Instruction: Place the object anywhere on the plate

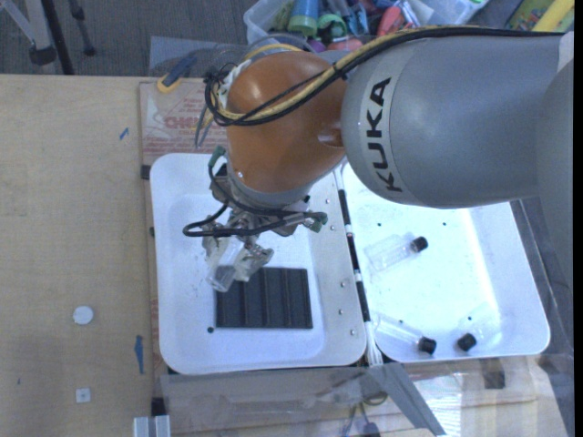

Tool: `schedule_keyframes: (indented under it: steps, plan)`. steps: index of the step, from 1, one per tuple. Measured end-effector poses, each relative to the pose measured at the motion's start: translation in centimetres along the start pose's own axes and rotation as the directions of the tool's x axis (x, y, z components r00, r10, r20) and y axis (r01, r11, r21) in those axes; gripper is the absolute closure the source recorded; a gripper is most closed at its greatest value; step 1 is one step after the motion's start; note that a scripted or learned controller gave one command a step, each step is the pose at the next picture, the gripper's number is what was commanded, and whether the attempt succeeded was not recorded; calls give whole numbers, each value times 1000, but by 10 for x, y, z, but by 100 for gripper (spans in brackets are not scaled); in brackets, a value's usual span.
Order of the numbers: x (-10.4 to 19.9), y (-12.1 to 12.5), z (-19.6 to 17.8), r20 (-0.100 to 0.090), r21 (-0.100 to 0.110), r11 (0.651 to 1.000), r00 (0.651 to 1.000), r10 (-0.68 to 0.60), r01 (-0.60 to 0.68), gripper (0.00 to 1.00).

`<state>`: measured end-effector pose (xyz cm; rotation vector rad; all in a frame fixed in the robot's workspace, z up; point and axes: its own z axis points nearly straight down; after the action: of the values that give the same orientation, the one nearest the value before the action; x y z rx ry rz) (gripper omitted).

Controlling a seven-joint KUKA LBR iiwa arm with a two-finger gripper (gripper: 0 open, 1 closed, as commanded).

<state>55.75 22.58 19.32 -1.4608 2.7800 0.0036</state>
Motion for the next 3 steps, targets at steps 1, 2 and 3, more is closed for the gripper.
schedule_keyframes:
  steps: [1, 2, 3]
  plan:
    - [52, 59, 17, -1, 0, 975, 975, -222, 222, 100]
    - [60, 51, 96, 5, 7, 921, 921, -389, 389, 100]
    - [73, 41, 99, 7, 25, 406, 406, -914, 914, 100]
